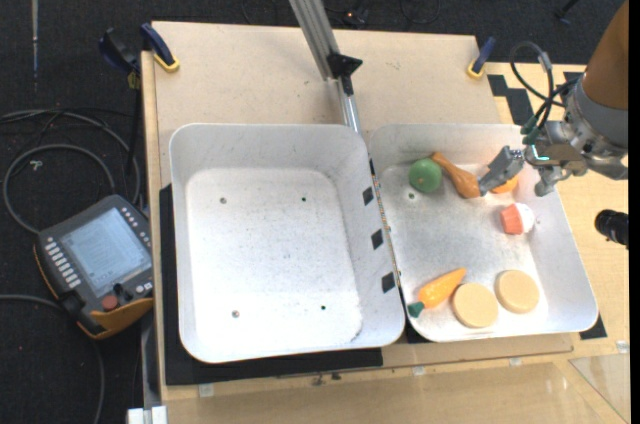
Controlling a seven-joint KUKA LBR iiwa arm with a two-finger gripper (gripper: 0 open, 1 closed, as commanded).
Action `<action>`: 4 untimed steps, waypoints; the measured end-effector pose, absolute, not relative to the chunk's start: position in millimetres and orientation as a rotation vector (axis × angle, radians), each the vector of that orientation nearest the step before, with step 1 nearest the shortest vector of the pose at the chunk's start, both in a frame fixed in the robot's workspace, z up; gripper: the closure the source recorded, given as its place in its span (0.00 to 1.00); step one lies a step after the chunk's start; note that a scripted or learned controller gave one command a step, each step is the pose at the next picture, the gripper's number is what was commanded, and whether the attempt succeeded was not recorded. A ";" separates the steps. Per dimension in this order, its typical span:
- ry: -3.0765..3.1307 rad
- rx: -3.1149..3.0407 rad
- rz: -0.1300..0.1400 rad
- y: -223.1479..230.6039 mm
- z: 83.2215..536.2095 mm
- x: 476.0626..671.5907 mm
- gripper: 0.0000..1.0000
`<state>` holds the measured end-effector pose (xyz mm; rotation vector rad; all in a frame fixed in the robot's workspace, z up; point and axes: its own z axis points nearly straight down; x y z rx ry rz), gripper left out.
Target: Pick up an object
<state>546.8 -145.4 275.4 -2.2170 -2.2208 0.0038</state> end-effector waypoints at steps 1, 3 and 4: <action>-2.222 -2.222 0.000 -145.4 277.5 547.5 0.00; -2.218 -2.218 0.005 -135.8 158.8 548.5 0.00; -2.217 -2.220 0.005 -139.8 114.1 549.4 0.00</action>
